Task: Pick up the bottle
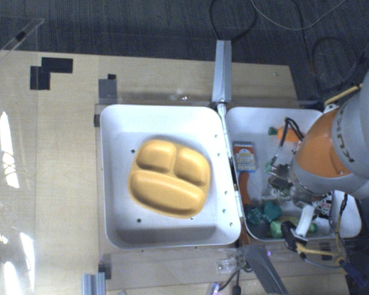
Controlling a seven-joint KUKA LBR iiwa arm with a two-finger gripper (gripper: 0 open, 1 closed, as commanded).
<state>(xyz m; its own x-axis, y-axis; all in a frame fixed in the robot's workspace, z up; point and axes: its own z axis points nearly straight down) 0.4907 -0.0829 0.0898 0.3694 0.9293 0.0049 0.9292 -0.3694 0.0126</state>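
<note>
Clutter sits at the near end of the right bin [258,113]. A teal, rounded piece there, which I take to be the bottle [262,214], lies by the near wall close to the divider. A small green thing [275,228] touches it on the arm's side. Just beyond them the tool [280,184] hangs low in the bin under the arm [332,146], whose bulk hides most of it. I cannot tell how wide it stands, and nothing shows in its hold. Further back a printed packet [244,156] lies along the divider, and at the far wall a green-capped orange thing [278,132] pokes out beside the wrist. The left bin [111,165] carries a yellow moulded tray [170,177].

The step in hand looks like the approach. To do it well, the tool should settle squarely over the bottle's middle, closing across the body rather than along it, clear of the green thing and the bin wall. A straight, slow descent suits best, since a rounded piece may roll if nudged off-centre. Lifting straight up afterwards would avoid dragging the neighbours.
</note>
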